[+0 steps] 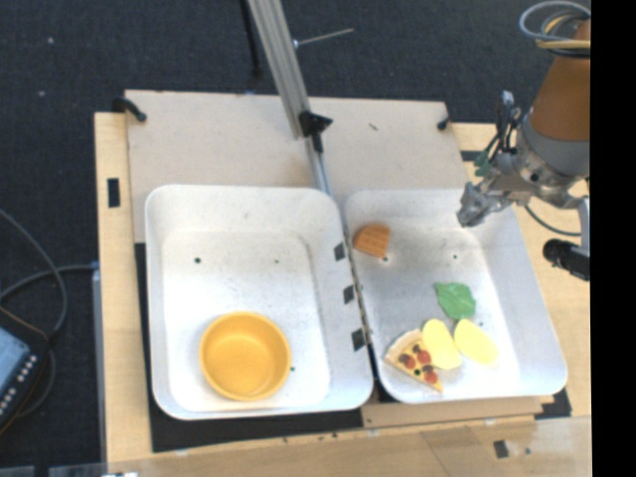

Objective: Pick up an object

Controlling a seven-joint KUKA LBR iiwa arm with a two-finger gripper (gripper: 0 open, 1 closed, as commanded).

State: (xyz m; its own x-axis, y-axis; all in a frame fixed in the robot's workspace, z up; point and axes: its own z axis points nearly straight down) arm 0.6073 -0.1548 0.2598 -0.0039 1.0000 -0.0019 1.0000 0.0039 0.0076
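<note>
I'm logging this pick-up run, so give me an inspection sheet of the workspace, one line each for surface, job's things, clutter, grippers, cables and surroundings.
Surface: wooden bench bearing a left bin and a right bin, both white and speckled.
Job's things: yellow bowl upright in the left bin; in the right bin, a brown piece, a green piece, two yellow pieces and a pizza slice, clustered at the near side.
Clutter: nothing seen.
Grippers: gripper over the right bin's far right corner, nothing seen in it; open or shut cannot be told.
Cables: dark cable on the floor, left; wiring by the wrist.
Surroundings: dark carpet; metal rail.
</note>
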